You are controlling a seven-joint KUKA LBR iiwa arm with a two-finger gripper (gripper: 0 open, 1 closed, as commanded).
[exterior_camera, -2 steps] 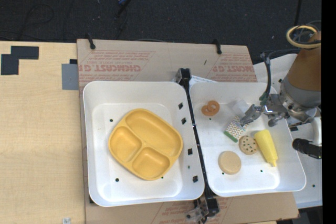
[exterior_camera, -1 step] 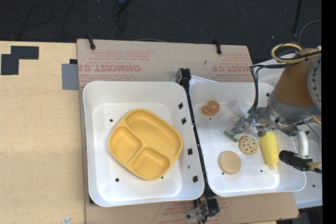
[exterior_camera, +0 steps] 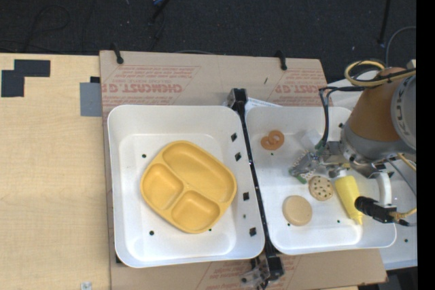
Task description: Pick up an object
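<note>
Two white bins sit side by side on the tabletop (exterior_camera: 47, 166), and the left bin (exterior_camera: 126, 146) carries one thing: a yellow divided plate (exterior_camera: 188, 185) with three compartments, lying flat near the middle and turned at an angle. Over in the right bin (exterior_camera: 299, 120) there is more going on. A small orange ring-shaped piece (exterior_camera: 273, 140) lies toward the far left corner, on its own. Nearer the front lies a round tan cookie (exterior_camera: 298, 210), and just beside it, up and to the right, a smaller speckled cookie (exterior_camera: 319, 187). A yellow bottle (exterior_camera: 349, 197) with a black end lies on its side right next to the speckled one.

The arm (exterior_camera: 380, 115) comes in from the right, and the hand (exterior_camera: 307, 165) is low in the right bin, just above the speckled cookie; whether it is apart or together, I cannot tell from here.

Both bins rest on a sheet of printed cardboard (exterior_camera: 211, 75). The tabletop is pale wood with dark patches at its far left. Behind it, a dark floor with cables.
</note>
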